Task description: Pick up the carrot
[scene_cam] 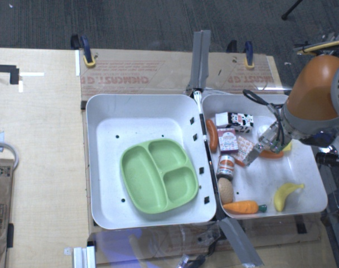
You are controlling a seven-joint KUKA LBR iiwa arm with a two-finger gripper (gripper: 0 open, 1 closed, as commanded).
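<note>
The claw (pixel 257 149) hung over the middle of the right bin (pixel 303 205), reaching in from the right below the arm's (pixel 317 91) orange band, and whether it was released or clenched could not be told. Its tip sat just right of a small patterned packet (pixel 245 148) and just left of an orange-red thing (pixel 272 154) lying under the wrist, too hidden to name.

To the left of the claw lay a pink-labelled box (pixel 227 140), and beyond it, against the bin's left wall, a sausage (pixel 212 134) lying lengthways. At the far side sat a black-and-white carton (pixel 240 120). Nearer, a spice jar (pixel 226 167) with a red label lay on its side, with a brownish rounded thing (pixel 226 191) just near of it.

The carrot (pixel 241 207) lay flat along the near edge of the right bin, its green end pointing right, well apart from the claw and untouched. A banana (pixel 285 195) lay just to the right of it.

The left bin (pixel 102 149) held a green divided plate (pixel 159 175). Both bins stood on the counter (pixel 35 121), where cardboard (pixel 136 71) was clamped at the far side.
</note>
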